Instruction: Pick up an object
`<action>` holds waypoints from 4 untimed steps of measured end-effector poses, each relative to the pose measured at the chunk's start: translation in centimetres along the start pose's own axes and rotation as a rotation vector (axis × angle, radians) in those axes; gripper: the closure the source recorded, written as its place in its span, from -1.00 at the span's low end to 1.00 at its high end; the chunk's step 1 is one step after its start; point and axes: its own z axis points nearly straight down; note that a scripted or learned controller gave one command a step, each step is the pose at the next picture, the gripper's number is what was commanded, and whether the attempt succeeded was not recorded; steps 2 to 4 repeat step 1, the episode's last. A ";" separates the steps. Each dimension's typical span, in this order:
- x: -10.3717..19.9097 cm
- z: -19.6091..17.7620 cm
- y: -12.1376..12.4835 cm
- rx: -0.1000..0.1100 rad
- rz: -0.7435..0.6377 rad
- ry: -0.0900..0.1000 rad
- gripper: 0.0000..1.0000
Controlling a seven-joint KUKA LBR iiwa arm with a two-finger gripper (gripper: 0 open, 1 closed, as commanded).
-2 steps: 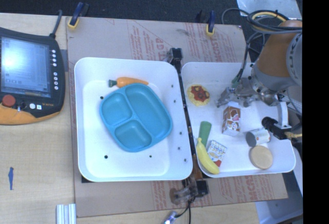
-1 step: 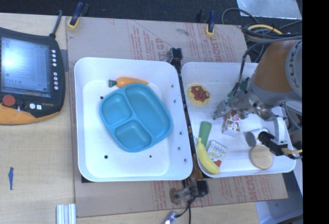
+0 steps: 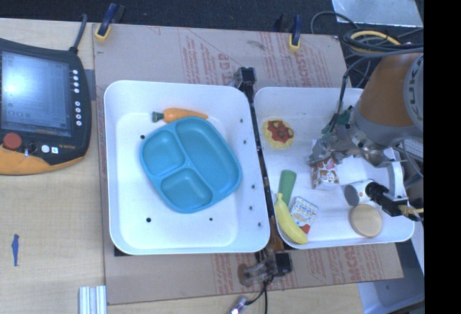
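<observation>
Gripper (image 3: pixel 328 149) over red-white packet (image 3: pixel 326 175), right bin (image 3: pixel 302 100); grip state unclear; label unreadable

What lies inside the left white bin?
The left white bin holds a blue divided plate and a toy carrot at the plate's far edge. The plate covers the bin floor beneath it.

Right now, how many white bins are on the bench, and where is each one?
2. The left bin holds a blue divided plate and a toy carrot. The right bin lies beside it, under the arm.
</observation>
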 end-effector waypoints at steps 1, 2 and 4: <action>11.4 -9.1 3.0 -0.005 0.001 0.004 1.00; 11.4 -9.1 3.0 -0.005 0.001 0.004 1.00; 11.4 -9.1 3.0 -0.005 0.001 0.004 1.00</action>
